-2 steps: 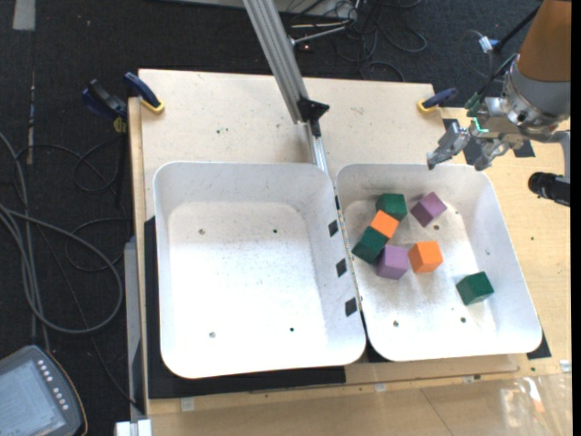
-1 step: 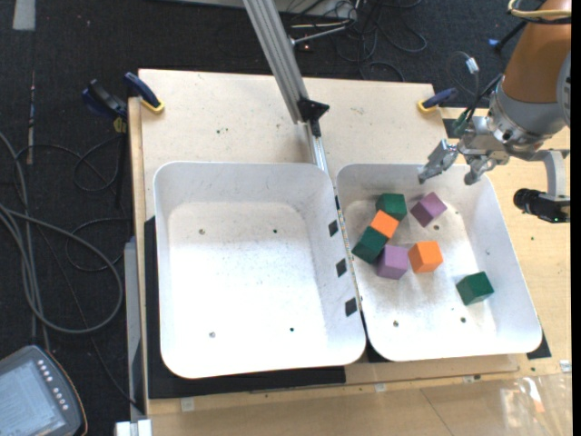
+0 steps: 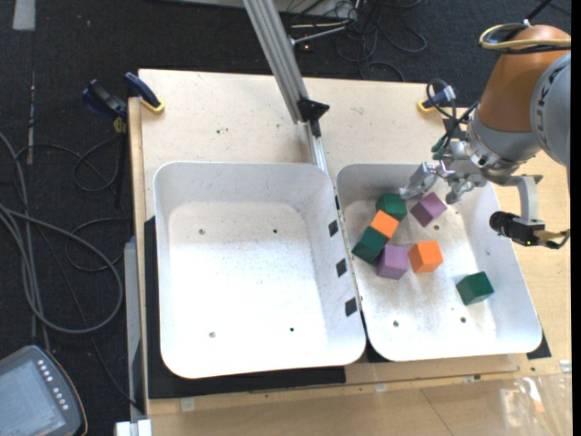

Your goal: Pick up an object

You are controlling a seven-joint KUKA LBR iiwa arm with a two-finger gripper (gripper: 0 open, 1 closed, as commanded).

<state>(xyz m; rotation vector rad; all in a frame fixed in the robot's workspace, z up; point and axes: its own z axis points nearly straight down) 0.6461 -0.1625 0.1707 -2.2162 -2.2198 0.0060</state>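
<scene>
In the camera view you see the tabletop (image 3: 236, 107) carrying two shallow white bins side by side, the left bin (image 3: 182, 198) and the right bin (image 3: 508, 325). All the blocks lie in the right bin. Nearest the bin's upper middle you find a dark green block (image 3: 392, 205) with an orange block (image 3: 385, 224) touching its lower edge, and a second green block (image 3: 369, 244) just below and left of that. A purple block (image 3: 393, 262) sits against that green one on its right, and another orange block (image 3: 425, 256) lies just beside the purple one. A separate purple block (image 3: 428, 209) lies higher up, right of the dark green block. One more green block (image 3: 474, 287) rests apart from the cluster, toward the bin's lower right. The grey arm with its orange band (image 3: 513, 71) reaches in from the right, and the jaws (image 3: 438, 182) hang over the upper part of the right bin, just above the upper purple block. You can see the two fingers (image 3: 418, 184) spread apart, released, with nothing caught between them; whether a tip touches the purple block you cannot tell from this angle. A slanted metal bar (image 3: 272, 44) crosses the tabletop from the top edge down to the seam between the bins. Blue and yellow clamps (image 3: 136, 89) grip the tabletop's upper left corner, and another clamp (image 3: 436, 98) sits near the upper right.
</scene>
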